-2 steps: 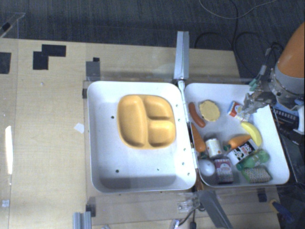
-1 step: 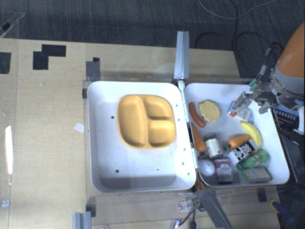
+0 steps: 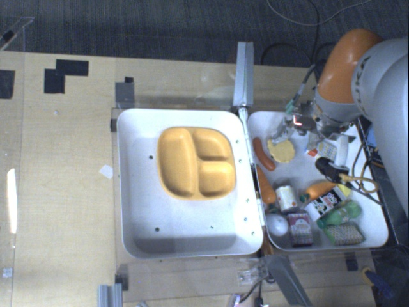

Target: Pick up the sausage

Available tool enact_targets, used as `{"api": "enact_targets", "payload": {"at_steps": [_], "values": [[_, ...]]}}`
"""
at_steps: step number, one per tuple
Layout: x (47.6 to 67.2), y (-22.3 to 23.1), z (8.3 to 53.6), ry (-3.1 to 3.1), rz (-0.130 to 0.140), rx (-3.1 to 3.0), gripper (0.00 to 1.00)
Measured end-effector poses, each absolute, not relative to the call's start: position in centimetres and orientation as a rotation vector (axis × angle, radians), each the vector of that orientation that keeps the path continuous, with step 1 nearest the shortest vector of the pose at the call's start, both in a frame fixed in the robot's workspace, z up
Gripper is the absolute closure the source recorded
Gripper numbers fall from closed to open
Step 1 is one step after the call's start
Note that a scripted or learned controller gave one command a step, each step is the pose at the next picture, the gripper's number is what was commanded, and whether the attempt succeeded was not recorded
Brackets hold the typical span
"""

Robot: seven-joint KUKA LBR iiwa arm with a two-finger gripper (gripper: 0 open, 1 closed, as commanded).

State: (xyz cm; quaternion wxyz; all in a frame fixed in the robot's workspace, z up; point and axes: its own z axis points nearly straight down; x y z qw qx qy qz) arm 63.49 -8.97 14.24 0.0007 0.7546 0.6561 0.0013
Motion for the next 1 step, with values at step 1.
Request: {"api": "enact_targets", "payload": {"at_steps": [1], "values": [[67.11,-8.27,8.75,2.131,0.008,2.300,0.00]]}}
